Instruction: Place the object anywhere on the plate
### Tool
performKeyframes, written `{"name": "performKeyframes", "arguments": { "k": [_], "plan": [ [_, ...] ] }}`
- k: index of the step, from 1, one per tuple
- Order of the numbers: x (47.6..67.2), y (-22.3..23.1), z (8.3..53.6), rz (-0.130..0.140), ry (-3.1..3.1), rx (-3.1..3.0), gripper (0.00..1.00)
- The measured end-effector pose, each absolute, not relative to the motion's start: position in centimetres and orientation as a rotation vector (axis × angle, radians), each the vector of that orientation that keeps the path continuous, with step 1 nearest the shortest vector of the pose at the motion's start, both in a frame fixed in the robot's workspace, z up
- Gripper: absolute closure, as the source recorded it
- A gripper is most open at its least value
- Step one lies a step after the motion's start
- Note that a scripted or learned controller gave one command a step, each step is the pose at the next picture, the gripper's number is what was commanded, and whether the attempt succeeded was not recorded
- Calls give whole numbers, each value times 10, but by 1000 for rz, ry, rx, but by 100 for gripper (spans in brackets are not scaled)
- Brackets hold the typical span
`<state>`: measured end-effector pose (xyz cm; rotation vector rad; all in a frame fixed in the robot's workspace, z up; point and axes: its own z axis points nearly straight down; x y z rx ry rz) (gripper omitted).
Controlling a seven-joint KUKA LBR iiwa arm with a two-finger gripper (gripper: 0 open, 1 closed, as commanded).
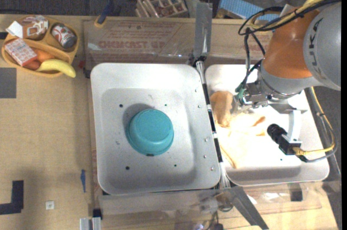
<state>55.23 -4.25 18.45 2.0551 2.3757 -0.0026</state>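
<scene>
A: What sits in the left shallow white plastic bin (108,88)?

B: A round teal plastic plate (150,131), lying dome-side up a little left of the bin's middle. A few small dark specks dot the bin floor around it.

A: And the right shallow white plastic bin (314,169)?

B: A tan, lumpy, bread-like object (221,107) rests at its left side, close against the wall it shares with the other bin. Thin orange pieces (259,121) lie on the bin floor to the right of the object, and more pale orange streaks run along the left wall below it. The bin floor is washed out by bright light, so finer detail is hard to read.

A: Where is the arm?

B: The grey arm with its orange band (290,42) reaches in from the right over the right bin. The two-finger gripper (244,97) hangs just beside the tan object, on its right. Whether it touches the object I cannot tell, nor how its end stands.

A: Anything outside the bins?

B: On the bench's top left corner, a yellow tray (16,58) holds a yellow toy banana (58,66), a small printed box (19,50) and two round tins (63,35). A flat brown cardboard sheet (135,39) lies behind the left bin.
</scene>
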Motion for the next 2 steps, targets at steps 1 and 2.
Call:
{"name": "performKeyframes", "arguments": {
  "k": [1, 2],
  "plan": [
    [553, -43, 225, 0, 2375, 2053, 100],
    [567, 14, 232, 3, 2734, 1537, 100]
  ]
}}
